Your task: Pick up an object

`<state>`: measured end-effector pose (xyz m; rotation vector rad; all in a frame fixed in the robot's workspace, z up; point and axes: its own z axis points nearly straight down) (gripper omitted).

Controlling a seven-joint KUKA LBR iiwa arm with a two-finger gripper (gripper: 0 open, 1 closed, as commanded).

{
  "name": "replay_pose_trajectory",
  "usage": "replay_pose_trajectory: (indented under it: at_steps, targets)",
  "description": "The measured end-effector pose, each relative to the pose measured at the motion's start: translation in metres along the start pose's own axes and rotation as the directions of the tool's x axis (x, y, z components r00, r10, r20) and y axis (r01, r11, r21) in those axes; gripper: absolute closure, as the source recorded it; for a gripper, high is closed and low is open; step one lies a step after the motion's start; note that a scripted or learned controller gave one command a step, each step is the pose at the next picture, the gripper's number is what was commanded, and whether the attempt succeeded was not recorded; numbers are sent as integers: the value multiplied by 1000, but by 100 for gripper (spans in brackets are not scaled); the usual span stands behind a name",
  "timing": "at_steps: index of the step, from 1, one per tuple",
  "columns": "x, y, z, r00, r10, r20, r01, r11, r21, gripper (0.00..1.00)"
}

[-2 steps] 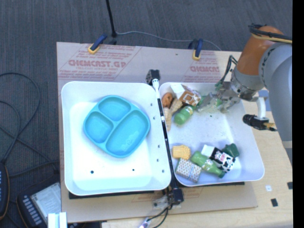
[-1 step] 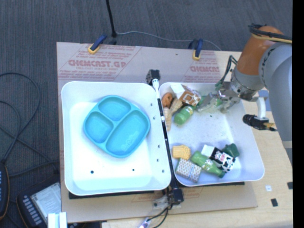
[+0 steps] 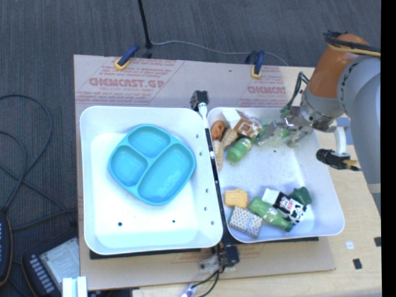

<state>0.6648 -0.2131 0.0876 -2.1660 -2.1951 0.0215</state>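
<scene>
Reaching in from three o'clock, the grey arm point(image 3: 365, 110) with its orange band point(image 3: 334, 67) brings the gripper point(image 3: 286, 130) over the twelve-o'clock portion of the right bin point(image 3: 328, 193); whether the pincer is apart or together cannot be told, since the metal parts blur against the white floor. Nothing is visibly clamped by it.

Right bin, upper cluster, at about eleven o'clock within the bin: a brown pretzel-like piece point(image 3: 217, 129) beside the centre divider, a cone-shaped item point(image 3: 228, 138) next to it, a brown-and-white box point(image 3: 247, 127), and a green bottle point(image 3: 239, 151) lying tilted just below the box. These candidate objects lie near the gripper, toward its nine o'clock.

Right bin, lower cluster, at about six o'clock: a yellow waffle-like piece point(image 3: 236, 197), a patterned block point(image 3: 245, 221) below it, a second green bottle point(image 3: 270, 214) on its side, a black-and-white carton point(image 3: 289, 206) and a dark green item point(image 3: 301, 195) at the cluster's three-o'clock end.

Left bin point(image 3: 93, 166): a blue divided plate point(image 3: 152, 163) with three compartments, lying flat near the centre.

Both bins rest side by side on a brown cardboard sheet point(image 3: 179, 79) held by two clamps point(image 3: 126, 57) at its twelve-o'clock edge.
</scene>
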Motion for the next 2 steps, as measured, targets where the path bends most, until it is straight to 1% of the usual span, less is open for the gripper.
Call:
replay_pose_trajectory:
  at_steps: [2]
  targets:
    - [0,0,0,1000,0,0,0,1000,0,0]
